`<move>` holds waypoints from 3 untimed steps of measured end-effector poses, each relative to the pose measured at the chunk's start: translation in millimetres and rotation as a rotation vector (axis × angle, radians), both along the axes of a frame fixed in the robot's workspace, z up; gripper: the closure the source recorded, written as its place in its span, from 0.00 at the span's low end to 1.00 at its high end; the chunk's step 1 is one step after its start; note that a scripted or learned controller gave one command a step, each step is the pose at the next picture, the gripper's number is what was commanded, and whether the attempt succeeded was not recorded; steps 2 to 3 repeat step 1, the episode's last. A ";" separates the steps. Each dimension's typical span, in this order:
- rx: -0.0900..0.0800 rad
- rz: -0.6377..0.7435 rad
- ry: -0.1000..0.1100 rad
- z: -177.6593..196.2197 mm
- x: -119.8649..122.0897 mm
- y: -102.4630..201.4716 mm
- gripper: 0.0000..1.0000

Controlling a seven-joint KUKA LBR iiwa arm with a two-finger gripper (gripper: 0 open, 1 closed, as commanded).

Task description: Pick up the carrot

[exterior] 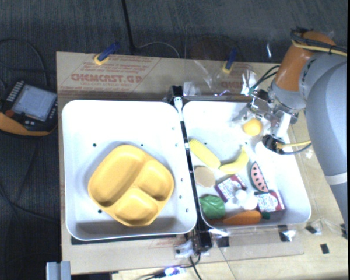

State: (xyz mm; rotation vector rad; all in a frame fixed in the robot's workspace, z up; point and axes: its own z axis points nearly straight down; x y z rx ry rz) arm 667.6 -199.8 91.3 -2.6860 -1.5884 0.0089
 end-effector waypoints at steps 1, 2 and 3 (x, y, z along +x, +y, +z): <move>-0.008 -0.166 0.003 10.5 -1.9 -3.2 0.00; -0.008 -0.166 0.003 10.5 -1.9 -3.2 0.00; -0.008 -0.166 0.003 10.5 -1.9 -3.2 0.00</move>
